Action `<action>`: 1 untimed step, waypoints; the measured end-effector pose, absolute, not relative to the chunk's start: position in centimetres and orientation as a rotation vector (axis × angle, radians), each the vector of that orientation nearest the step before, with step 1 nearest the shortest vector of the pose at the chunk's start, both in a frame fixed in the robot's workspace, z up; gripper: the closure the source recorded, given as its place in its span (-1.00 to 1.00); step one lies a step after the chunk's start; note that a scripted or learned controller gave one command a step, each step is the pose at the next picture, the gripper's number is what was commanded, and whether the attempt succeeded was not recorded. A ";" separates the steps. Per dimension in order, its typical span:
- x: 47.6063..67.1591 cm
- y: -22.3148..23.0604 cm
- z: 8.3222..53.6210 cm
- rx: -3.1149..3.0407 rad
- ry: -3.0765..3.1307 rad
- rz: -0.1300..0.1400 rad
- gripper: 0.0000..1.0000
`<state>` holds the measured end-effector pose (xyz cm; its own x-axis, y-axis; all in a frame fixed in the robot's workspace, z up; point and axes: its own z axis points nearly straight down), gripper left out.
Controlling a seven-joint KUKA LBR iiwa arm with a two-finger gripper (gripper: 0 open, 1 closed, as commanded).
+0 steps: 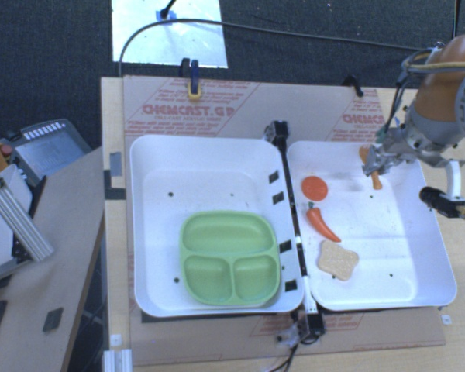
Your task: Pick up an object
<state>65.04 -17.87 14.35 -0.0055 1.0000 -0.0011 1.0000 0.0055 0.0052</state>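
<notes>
My gripper hangs over the far part of the right bin, at its upper middle. A small orange stick-like piece pokes out above and below the fingers and sits between them, so the gripper is shut on it. Its lower tip appears slightly above the bin floor. Left of the gripper on the bin floor lies a round red-orange disc. A red-orange pepper-shaped piece lies below the disc. A tan bread slice lies nearer the front.
The left bin holds a green three-compartment tray at its front. A black divider with clips runs between the bins. A black part of the arm reaches over the right bin's right rim.
</notes>
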 end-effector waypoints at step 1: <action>65.3 -17.1 19.0 2.211 2.224 0.006 1.00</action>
<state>65.29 -17.14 19.02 -0.0062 1.0000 -0.0014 1.0000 0.0062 0.0064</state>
